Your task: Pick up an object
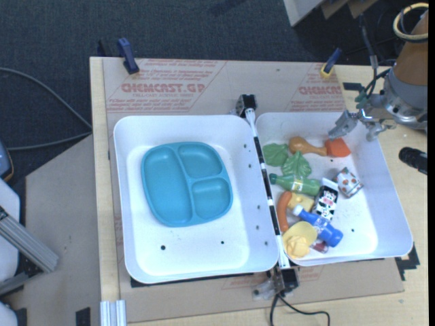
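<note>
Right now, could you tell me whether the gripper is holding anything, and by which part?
Nothing is held: the gripper hangs above the right bin's far edge, just beside the orange toy.

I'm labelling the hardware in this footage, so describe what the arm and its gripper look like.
The arm enters at the right edge: an orange band above a rounded grey metallic wrist, with dark cables running along it. The gripper is small, grey and silver, with thin metal fingers reaching toward the right bin. A coil of pale cable sits near the top right corner. No readable markings show on the arm.
</note>
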### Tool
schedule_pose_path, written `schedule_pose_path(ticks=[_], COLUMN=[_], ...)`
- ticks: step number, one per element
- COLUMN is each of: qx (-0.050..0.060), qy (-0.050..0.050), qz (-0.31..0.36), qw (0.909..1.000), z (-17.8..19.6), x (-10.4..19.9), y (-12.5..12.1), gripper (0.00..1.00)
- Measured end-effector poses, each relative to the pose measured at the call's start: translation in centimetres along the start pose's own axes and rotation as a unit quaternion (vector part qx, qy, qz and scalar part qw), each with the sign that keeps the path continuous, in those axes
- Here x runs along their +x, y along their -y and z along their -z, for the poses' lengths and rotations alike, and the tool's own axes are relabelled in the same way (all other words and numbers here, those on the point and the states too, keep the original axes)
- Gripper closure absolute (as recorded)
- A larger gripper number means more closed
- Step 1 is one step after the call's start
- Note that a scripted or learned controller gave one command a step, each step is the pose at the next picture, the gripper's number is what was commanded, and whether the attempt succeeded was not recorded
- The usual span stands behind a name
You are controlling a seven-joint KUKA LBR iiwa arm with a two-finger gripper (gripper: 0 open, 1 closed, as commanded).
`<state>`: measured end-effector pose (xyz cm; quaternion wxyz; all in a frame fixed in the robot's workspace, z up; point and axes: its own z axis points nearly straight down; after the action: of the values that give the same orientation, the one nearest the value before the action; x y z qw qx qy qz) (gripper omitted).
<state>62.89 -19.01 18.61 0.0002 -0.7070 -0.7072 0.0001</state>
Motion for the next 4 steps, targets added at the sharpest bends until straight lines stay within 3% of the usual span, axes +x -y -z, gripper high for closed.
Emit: schedule_pose_path(ticks=[1,2,3,4], qx=[-0.006,-0.012,-0.013,-0.004], qy=[0.001,0.004,0.001,0.001], qz=[0.000,0.000,0.001,0.000], qw=[1.0000,0.9999,0.9999,1.0000], z=[-8.4,-9.0,-9.0,-9.9], x=[4.0,6.8,7.1,9.2], y=[-2.5,-4.4,-3.6,3.4], gripper=[0.00,0.00,0.00,0.00])
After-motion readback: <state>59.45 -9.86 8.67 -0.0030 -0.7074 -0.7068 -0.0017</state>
